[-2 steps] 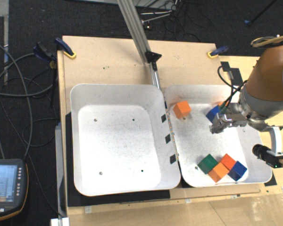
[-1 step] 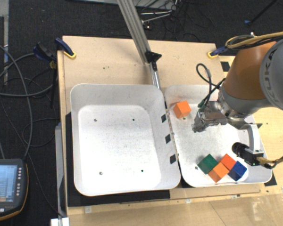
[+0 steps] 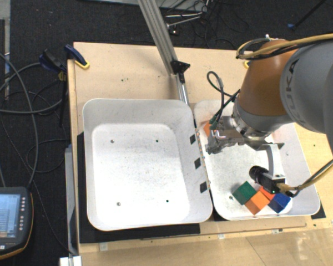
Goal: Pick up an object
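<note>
Right bin (image 3: 297, 159): you have three blocks in its near right corner, touching one another in a short row. The green block (image 3: 244, 193) is leftmost, the orange block (image 3: 257, 202) sits in the middle, and the blue block (image 3: 279, 203) is rightmost, closest to the bin's near rim.

Orientation: each block looks about cubic, so you cannot name a long axis for any single one. The row itself runs left to right along the near wall, dipping slightly toward the camera at the orange block. Green and orange sit turned, corners toward the near wall, not square to it.

Claw (image 3: 215, 143): it hangs over the far left part of the right bin, close to the wall shared with the left bin (image 3: 136, 159), and well apart from the blocks. The wrist body covers it from above, so you cannot tell whether it is spread or pressed together, and nothing is seen gripped in it. A small orange-and-green patch shows at its upper left edge, too small to identify.

The arm (image 3: 288, 87) crosses the far right corner of the right bin. The left bin shows only dark speckling on its floor. On the table (image 3: 127, 71), a blue-and-yellow clamp (image 3: 73, 54) grips the far left corner.
</note>
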Motion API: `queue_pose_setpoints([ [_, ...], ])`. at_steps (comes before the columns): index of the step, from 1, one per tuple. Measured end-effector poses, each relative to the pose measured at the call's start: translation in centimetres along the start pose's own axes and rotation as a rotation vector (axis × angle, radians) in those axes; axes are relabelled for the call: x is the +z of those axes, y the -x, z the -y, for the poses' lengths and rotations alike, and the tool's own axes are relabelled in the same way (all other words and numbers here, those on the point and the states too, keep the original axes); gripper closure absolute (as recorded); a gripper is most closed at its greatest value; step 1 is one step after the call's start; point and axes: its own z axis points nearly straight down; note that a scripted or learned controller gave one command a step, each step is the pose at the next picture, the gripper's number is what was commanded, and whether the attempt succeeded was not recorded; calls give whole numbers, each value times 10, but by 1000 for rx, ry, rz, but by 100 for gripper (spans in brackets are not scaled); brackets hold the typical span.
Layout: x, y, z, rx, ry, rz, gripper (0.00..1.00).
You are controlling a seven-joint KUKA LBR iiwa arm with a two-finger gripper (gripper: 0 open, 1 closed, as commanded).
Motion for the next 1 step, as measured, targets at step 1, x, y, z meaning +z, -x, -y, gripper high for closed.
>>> queue_pose_setpoints([
  [1, -13, -47, -14, 1, 2, 0, 100],
])
